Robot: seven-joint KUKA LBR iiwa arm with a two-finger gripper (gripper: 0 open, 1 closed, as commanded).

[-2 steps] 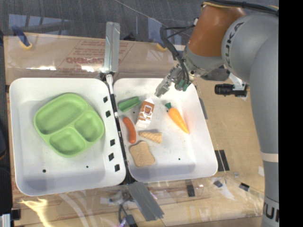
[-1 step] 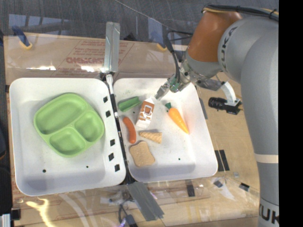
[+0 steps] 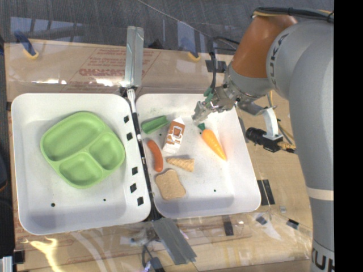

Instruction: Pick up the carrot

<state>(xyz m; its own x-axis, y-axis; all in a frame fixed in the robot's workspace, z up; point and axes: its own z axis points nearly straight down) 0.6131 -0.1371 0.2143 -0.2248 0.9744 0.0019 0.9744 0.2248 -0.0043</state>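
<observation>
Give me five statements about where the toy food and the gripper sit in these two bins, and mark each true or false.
1. The carrot lies in the right bin. True.
2. The green divided plate is in the right bin. False: it sits in the left bin.
3. The gripper is above the carrot's green top end. True.
4. The sausage rests on the plate. False: it lies in the right bin, near the divider.
5. The bread slice lies nearer the camera than the carrot. True.
</observation>
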